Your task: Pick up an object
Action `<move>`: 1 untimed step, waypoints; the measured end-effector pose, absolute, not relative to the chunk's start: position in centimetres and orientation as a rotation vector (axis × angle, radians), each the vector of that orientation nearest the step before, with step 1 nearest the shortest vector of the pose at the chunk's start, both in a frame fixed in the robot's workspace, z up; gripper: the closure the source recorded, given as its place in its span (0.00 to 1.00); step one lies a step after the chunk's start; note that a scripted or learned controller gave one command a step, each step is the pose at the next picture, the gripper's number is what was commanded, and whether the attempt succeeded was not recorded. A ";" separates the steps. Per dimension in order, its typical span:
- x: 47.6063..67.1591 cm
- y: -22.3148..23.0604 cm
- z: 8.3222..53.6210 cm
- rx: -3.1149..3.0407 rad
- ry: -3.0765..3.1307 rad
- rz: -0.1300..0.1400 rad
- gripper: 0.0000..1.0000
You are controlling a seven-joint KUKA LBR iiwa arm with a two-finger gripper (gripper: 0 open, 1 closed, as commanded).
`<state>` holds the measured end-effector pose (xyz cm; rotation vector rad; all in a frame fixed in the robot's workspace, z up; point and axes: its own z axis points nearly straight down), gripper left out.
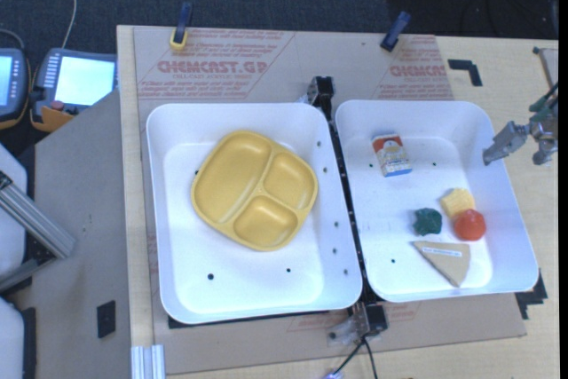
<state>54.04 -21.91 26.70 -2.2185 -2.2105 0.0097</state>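
Observation:
In the right bin (390, 280) lie a small orange and white carton (391, 154), a green lump (428, 220), a yellow block (458, 201), a red ball (469, 225) touching that block, and a tan wedge (445, 258). The left bin (177, 280) holds a yellow divided plate (256, 189). My gripper (521, 146) hangs over the right bin's far right rim, up and to the right of the yellow block. Its two grey fingers stand apart, open, with nothing between them.
Both bins rest on a cardboard sheet (266, 58) held by a yellow-tipped clamp (181, 24) and a blue clamp (395, 31) at the back. A lit screen (80, 80) sits off the bench at the left. A black clip (321, 90) joins the bins at the back.

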 end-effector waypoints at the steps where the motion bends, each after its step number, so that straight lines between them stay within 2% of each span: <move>1: 54.3 -21.8 27.3 -2.222 -2.222 0.000 0.00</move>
